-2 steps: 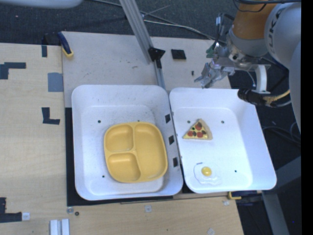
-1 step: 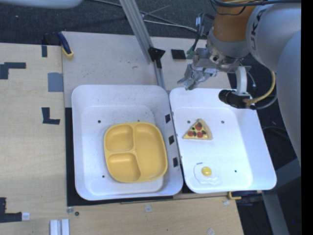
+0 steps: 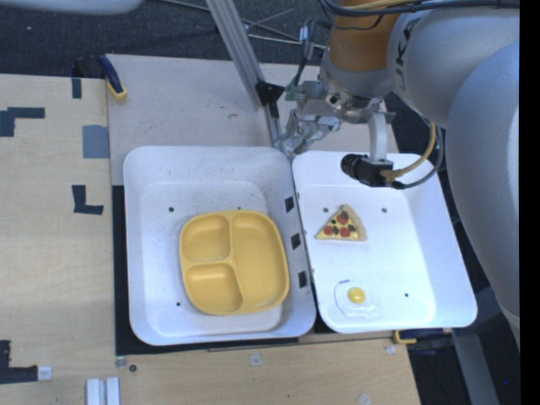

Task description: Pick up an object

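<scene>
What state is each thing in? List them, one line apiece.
Yellow divided plate: lying flat in the left bin, right way up, nothing in its compartments.
Pizza slice: lying flat in the right bin, untouched.
Fried egg: lying flat near the right bin's front edge, yolk up.
Claw: raised at the bins' far edge, holding nothing I can see.
</scene>
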You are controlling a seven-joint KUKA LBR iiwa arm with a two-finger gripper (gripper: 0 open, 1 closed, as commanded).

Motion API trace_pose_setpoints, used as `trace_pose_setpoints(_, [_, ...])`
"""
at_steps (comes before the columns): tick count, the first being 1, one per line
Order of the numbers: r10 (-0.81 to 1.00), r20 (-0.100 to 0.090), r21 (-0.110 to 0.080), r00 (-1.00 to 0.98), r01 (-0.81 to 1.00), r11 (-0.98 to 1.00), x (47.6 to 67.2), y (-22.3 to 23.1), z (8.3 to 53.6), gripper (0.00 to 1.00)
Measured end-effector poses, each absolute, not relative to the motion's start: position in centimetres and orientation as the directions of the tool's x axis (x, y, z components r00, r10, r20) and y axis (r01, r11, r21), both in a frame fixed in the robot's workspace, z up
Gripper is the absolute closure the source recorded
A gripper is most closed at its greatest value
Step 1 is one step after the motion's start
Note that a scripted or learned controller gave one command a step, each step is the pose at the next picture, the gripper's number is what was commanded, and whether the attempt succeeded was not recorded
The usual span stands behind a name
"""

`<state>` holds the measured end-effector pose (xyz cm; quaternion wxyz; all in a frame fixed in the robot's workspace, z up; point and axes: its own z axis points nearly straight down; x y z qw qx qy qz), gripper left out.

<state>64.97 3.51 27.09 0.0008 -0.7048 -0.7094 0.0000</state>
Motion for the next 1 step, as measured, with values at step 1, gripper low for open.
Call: trace_pose_setpoints(1, [1.000, 0.000, -0.004, -0.004, 1.000, 0.004, 64.59, 8.09, 24.81, 1.00])
